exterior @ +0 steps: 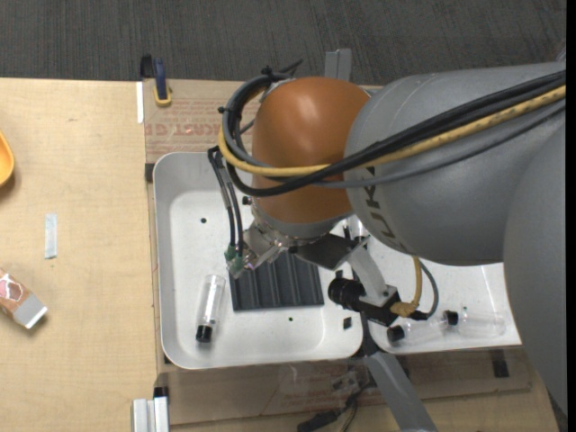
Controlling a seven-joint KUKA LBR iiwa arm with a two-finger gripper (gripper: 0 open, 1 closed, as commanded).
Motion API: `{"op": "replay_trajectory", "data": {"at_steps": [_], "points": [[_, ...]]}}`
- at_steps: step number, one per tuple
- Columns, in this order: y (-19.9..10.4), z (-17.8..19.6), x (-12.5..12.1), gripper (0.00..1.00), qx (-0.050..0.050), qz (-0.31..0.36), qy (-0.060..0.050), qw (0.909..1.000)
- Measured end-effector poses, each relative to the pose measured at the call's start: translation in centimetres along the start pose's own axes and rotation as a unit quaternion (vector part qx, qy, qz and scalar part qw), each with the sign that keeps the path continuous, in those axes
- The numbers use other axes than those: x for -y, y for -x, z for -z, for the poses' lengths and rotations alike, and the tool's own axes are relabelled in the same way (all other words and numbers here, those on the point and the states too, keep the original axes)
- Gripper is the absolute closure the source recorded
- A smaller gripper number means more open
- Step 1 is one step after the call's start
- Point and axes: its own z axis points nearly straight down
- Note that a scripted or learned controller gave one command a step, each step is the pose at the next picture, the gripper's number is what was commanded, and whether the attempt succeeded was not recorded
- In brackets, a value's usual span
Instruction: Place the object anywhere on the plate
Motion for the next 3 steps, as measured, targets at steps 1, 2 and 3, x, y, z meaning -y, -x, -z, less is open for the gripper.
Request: {"op": "replay_trajectory", "data": {"at_steps": [1, 2, 3], "points": [[1.0, 3.7, 0.7, 1.0, 0.0, 0.035, 0.001, 0.9994], [0.9, 1.1, 0.7, 1.0, 0.0, 0.082, 0.0, 0.9966], [1.1, 1.9, 0.7, 1.0, 0.0, 0.08, -0.001, 0.9968]]}}
